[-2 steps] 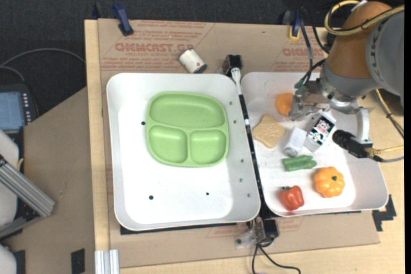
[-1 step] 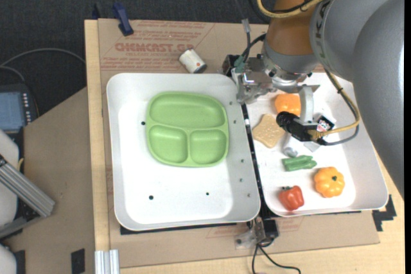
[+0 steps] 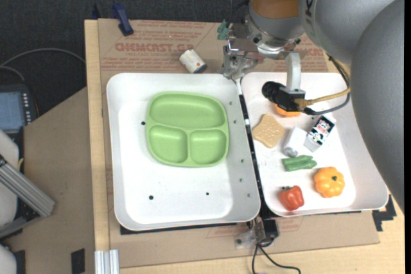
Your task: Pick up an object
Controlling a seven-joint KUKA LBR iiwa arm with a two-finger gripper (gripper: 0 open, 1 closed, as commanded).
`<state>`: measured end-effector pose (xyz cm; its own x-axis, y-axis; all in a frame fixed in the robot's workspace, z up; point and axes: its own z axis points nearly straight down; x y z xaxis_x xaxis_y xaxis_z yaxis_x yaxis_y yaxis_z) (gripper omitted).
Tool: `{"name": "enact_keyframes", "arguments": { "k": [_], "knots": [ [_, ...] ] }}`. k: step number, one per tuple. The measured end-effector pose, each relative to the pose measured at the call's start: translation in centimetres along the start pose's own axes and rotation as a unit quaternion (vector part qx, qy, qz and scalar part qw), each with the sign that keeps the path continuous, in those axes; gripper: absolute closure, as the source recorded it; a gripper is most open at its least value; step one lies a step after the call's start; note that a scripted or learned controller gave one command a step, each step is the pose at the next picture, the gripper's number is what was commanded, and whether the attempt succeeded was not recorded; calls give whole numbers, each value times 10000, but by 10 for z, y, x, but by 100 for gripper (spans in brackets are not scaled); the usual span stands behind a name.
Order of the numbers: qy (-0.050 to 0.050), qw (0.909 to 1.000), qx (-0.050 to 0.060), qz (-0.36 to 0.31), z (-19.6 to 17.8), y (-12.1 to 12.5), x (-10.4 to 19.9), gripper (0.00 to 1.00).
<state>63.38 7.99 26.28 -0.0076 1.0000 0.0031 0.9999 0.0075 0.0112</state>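
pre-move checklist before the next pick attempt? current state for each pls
1. Pincer empty: ok, nothing seen between its tips.
2. Pincer over a target: not ok, it sits at the far end of the rim between the bins, not above any object.
3. Targets available in right bin: ok, toast, green pepper, red pepper, orange pumpkin, milk carton.
4. Target spacing: ok for red pepper, apart from its neighbours.
5. Left bin: ok, green divided plate lies flat.
6. Pincer opening: cannot tell.
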Motion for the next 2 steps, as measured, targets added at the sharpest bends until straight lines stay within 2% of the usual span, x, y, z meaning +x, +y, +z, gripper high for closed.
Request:
{"name": "enact_keyframes", "arguments": {
  "k": [1, 2],
  "knots": [
    [-3, 10000, 93, 3, 39, -34, 60, 100],
    [-2, 9999, 104, -13, 81, -78, 148, 100]
  ]
}}
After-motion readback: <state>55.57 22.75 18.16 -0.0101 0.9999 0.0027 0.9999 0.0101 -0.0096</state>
